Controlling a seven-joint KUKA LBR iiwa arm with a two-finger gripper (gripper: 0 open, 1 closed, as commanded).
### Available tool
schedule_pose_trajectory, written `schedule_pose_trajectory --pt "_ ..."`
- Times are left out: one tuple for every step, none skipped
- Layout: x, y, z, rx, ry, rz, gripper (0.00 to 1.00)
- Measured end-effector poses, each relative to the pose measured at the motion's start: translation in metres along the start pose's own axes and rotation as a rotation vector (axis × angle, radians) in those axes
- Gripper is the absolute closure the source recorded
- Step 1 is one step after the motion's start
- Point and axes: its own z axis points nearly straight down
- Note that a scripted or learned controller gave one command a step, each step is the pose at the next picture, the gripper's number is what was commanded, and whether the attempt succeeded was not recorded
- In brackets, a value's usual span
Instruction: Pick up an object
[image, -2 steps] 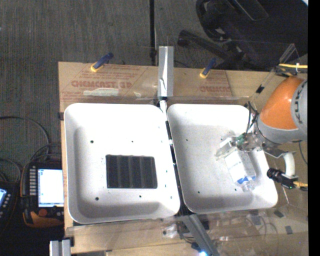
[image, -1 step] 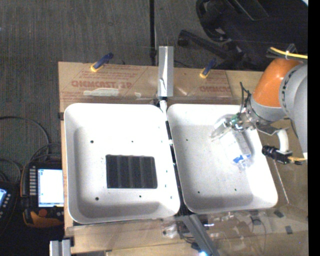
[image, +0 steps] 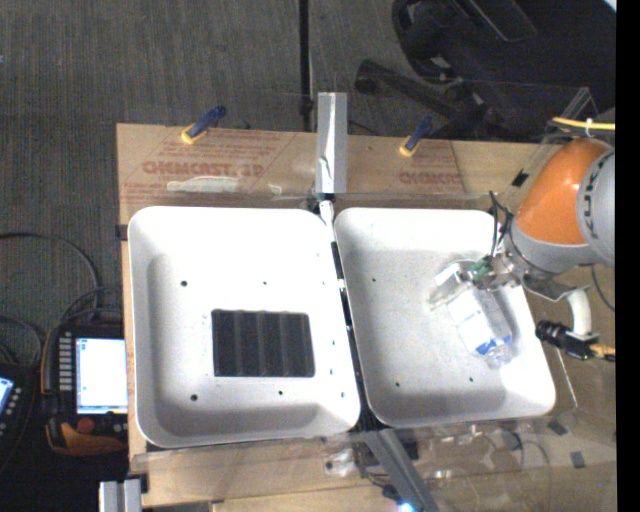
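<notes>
A black ribbed rectangular block (image: 262, 342) lies flat in the middle of the left bin (image: 160, 250). A clear plastic bottle (image: 482, 320) with a blue end lies on its side in the right part of the right bin (image: 390, 240). The arm, with its orange band (image: 562, 205), reaches in from the right. My gripper (image: 478, 277) hangs over the right bin just above the upper end of the bottle. Whether it touches the bottle cannot be made out.
The two bins meet at a raised divider (image: 340, 290) along the middle. A black cable connector (image: 562, 338) sticks out beside the right bin's right rim. A pendant with a lit screen (image: 88, 375) sits left of the bench.
</notes>
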Motion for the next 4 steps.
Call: schedule_pose_trajectory --pt "-0.009 0.051 0.002 -0.001 0.002 0.116 0.0" --pt "-0.002 0.015 0.001 -0.007 -0.006 -0.008 0.0" --pt "-0.014 0.07 0.003 0.011 0.007 0.046 0.0" --pt "0.0 0.0 0.0 -0.004 -0.001 -0.004 0.0"
